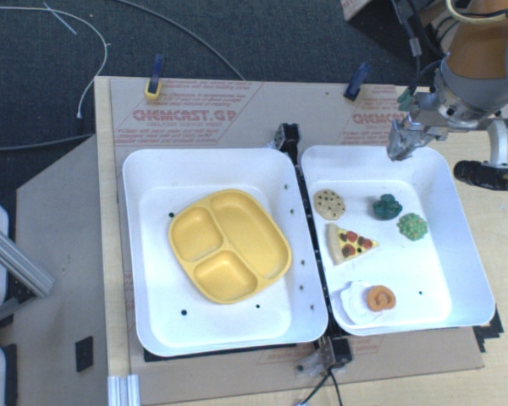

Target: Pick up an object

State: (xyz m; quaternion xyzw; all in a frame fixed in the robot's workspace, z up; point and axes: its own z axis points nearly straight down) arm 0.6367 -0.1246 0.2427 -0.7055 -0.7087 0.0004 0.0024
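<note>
bench: a brown board (237, 108) with red lettering lies under everything, and two blue clamps pin its far edge.
left bin: the white tray (152, 311) takes up the left half, and it carries one thing.
right bin: here's the white tray (466, 260) just beside it, the two rims meeting down the middle, with five small food pieces inside.
arm: the grey arm with its orange band (483, 41) comes in from the upper right, wrist pointing down.
yellow plate: a three-compartment divided plate (229, 245) sits at the middle of the left bin, turned at an angle.
gripper: there it is (401, 146), hanging over the far rim of the right bin, above and apart from all the food; nothing shows between its tips, and whether they stand apart or together, cannot tell from here.
pizza slice: the wedge (349, 244) lies flat near the right bin's left wall, point facing right.
cookie: a round one (328, 203), just beyond the pizza slice.
donut: an orange ring (379, 298) at the near side, resting on a small white piece.
dark green piece: a lumpy one (387, 206), mid-bin on the far side.
light green piece: a knobbly ball (412, 226), just beside the dark one, to its right and nearer.
</note>
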